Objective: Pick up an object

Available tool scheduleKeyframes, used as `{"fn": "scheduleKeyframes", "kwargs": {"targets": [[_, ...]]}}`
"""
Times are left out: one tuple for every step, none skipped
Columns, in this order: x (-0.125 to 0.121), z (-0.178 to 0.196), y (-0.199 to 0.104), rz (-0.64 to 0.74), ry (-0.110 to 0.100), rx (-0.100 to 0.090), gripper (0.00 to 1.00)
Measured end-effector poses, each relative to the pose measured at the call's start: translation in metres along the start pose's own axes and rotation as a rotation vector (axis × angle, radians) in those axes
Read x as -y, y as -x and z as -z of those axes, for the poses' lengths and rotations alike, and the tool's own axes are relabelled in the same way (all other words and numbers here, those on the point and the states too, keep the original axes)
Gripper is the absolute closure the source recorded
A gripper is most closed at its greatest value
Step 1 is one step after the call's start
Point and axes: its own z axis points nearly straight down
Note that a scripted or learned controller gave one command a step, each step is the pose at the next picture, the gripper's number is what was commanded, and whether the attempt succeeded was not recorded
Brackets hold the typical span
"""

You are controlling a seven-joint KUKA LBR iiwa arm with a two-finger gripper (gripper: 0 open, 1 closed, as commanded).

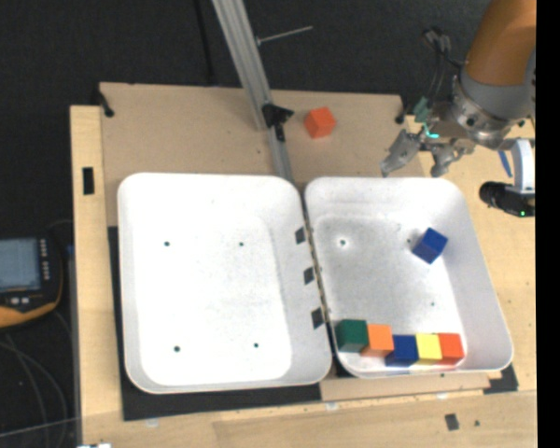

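A blue cube [430, 245] lies tilted in the right bin [467, 250], toward its upper right. Along that bin's front wall runs a row of cubes: green [352, 333], orange [381, 338], blue [404, 348], yellow [429, 346] and a second orange one [451, 345]. Another orange cube [319, 122] rests on the bench behind the bins. My gripper [417, 160] hangs above the right bin's back rim, up and a little left of the tilted blue cube. Its two fingers are spread apart with nothing between them.
The left bin [131, 250] sits beside the right one, joined by black clips. A slanted metal post [247, 59] rises behind the bins. A handheld screen device [14, 273] lies off the bench at the left.
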Motion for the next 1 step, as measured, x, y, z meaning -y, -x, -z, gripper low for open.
{"fn": "scheduleKeyframes", "kwargs": {"targets": [[0.0239,0.0821,0.0296,-0.005,0.009,0.003,0.0]]}}
